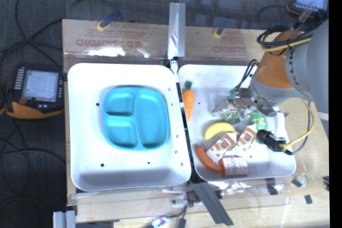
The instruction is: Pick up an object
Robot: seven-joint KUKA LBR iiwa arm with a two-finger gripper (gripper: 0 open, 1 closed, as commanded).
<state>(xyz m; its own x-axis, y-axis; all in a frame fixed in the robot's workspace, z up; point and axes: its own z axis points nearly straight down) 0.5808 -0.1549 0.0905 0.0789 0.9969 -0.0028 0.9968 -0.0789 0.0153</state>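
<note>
The right bin [208, 80] holds several toy foods. An orange carrot [187, 102] lies along its left wall. Toward the front sit a yellow banana [219, 129], a reddish sausage [205, 158], two orange-and-white cartons [222, 146] [247, 138] and a small can [234, 166]. My gripper [231, 105] hangs low over the bin's middle, reaching in from the right. Directly under it lies a small green-and-white packet [232, 115]. A green piece [257, 120] lies just to the right. Whether anything is held is hidden by the wrist.
The left bin [85, 168] holds a blue divided plate [133, 117]. A metal divider [176, 34] stands behind the seam between the bins. Handheld pendants lie on the floor at the far left [35, 91] and top right [307, 0].
</note>
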